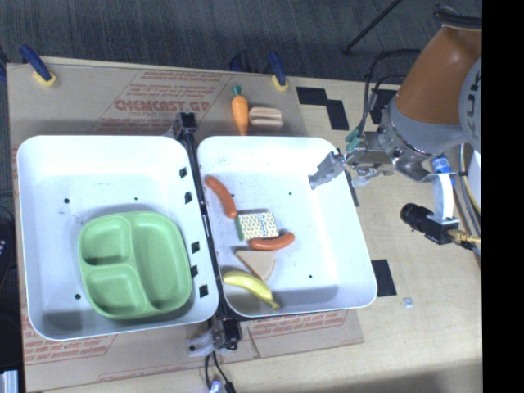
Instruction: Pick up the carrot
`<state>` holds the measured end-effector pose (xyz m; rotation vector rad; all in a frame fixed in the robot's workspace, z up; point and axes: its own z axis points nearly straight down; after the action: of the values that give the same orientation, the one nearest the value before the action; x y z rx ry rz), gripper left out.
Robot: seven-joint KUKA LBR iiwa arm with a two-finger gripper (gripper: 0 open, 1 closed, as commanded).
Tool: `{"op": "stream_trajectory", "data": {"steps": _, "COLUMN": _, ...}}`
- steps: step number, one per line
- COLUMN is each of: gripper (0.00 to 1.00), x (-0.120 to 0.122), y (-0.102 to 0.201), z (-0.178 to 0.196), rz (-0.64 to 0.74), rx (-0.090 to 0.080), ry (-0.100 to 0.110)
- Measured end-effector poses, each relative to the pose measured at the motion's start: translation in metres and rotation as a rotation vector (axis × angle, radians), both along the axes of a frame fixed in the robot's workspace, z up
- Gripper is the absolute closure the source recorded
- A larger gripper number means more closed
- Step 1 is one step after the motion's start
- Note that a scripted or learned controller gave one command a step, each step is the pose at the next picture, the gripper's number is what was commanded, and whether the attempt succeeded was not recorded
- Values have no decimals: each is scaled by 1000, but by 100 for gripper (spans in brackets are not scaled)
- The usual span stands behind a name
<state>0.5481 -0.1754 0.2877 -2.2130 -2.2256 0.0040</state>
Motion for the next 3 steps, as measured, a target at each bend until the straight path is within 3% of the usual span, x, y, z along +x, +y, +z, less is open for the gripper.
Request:
{"op": "stream_trajectory", "data": {"steps": 1, "gripper": 0, "x": -49, "y": 81, "z": -66, "rz": 193, "rx": 2, "ry": 1}}
{"op": "stream_trajectory", "data": {"steps": 2, "gripper": 0, "x": 37, "y": 40, "z": -95, "rz": 274, "rx": 0, "ry": -1}}
{"op": "stream_trajectory", "data": {"steps": 3, "gripper": 0, "x": 97, "y": 79, "z": -197, "rz": 414, "rx": 1, "ry": 0}}
